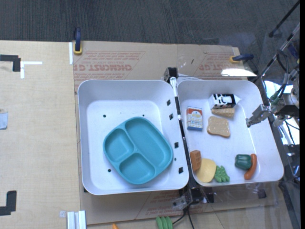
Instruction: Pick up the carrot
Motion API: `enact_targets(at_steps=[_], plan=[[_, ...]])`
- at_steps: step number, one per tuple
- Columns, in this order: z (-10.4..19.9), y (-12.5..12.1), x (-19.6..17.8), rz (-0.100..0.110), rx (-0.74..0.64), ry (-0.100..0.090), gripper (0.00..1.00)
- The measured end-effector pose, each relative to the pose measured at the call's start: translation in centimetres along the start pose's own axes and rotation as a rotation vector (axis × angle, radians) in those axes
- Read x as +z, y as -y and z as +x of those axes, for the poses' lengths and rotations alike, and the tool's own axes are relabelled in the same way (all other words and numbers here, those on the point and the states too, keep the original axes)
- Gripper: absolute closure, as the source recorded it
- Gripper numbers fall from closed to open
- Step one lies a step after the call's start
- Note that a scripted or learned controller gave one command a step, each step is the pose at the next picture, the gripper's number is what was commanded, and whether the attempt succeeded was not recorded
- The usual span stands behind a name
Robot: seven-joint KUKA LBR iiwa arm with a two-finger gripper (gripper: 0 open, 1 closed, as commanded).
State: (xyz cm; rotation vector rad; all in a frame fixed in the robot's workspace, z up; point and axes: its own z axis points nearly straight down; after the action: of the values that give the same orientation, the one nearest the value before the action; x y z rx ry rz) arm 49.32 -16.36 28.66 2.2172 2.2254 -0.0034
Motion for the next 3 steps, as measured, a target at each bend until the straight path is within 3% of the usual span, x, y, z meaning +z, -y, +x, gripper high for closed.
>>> enact_targets(at_steps=[1,2,3], plan=[[5.2,1.4,12.6,0.001,-0.131,-0.002,0.0],[6.9,1.5,19.5,-0.001,-0.244,-0.002,0.0],[6.8,1.3,18.6,-0.003,-0.235,-0.002,1.0]])
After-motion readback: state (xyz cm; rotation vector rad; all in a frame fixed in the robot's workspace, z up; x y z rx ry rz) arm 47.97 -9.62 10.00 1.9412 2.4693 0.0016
